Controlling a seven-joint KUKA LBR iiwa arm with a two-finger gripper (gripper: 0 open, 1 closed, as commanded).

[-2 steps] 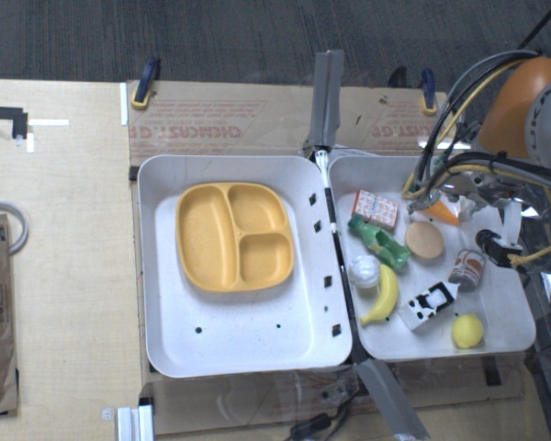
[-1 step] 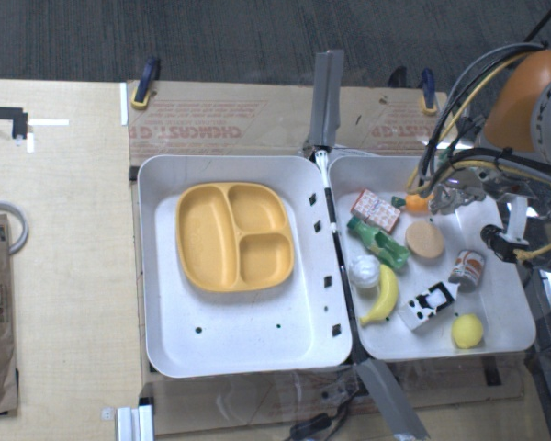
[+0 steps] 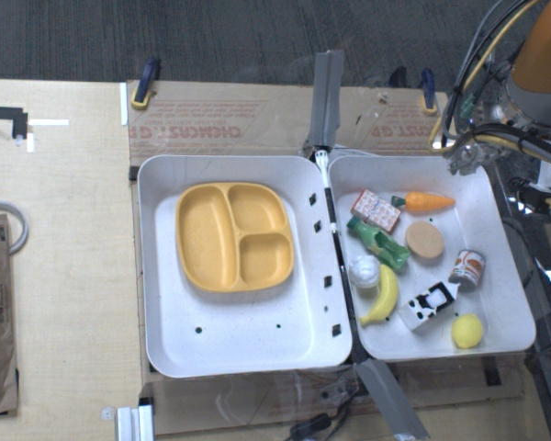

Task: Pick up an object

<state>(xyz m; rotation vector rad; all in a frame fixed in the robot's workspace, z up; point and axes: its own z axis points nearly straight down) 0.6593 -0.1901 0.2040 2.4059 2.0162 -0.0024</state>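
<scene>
While the arm sits at the upper right edge of the view, above the far right corner of the right bin, its gripper is lost among cables and dark hardware, and whether it is wide, narrow or holding anything cannot be told.

Bench: pale wood, carrying two shallow white bins side by side, their inner rims touching.

Left bin: holds one yellow divided plate with three compartments, lying flat toward the far half of the bin.

Right bin: holds all the loose objects, none of them between any fingers.
- Yellow banana, near the bin's left wall, curving toward the near rim.
- Green toy, just behind the banana, running diagonally.
- Orange carrot, lying crosswise at the far end.
- Red and white patterned box, just left of the carrot, touching the green toy's far end.
- Black and white block, right of the banana's lower end.
- Tan round disc, in the middle, right of the green toy.
- Small can, red and white, tilted, near the right wall.
- Yellow lemon, at the near right corner.
- White ball, touching the banana's upper end.
</scene>
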